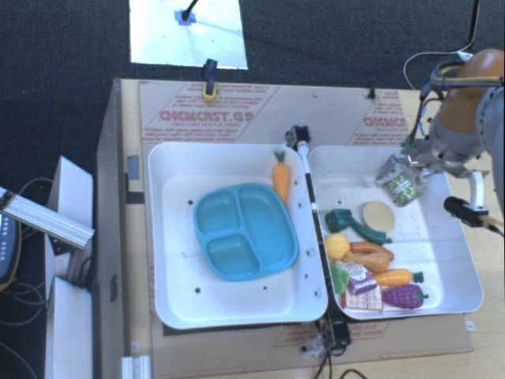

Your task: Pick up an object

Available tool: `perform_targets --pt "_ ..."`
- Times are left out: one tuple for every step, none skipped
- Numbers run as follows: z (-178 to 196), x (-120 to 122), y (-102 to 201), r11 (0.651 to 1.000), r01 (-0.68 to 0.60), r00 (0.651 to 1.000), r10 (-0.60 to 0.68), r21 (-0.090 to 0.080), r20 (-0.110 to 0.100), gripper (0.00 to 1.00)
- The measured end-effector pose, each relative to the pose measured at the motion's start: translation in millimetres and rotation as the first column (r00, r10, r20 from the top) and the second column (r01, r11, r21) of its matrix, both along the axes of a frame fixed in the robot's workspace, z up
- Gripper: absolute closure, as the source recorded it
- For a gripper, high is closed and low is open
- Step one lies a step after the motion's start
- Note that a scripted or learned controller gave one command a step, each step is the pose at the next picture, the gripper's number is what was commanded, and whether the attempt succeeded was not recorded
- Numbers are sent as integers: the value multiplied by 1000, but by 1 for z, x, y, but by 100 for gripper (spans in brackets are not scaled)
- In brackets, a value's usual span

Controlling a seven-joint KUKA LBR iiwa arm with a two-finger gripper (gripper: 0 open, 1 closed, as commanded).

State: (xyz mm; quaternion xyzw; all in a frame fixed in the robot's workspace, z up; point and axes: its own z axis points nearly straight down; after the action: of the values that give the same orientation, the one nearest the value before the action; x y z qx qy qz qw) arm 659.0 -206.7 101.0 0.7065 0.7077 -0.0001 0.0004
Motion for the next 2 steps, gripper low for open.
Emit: perform_targets --pt "13 2 0 1000 -4 1000 4 -3 7 100" --pt "53 11 98 1000 -4 1000 4 2 5 100"
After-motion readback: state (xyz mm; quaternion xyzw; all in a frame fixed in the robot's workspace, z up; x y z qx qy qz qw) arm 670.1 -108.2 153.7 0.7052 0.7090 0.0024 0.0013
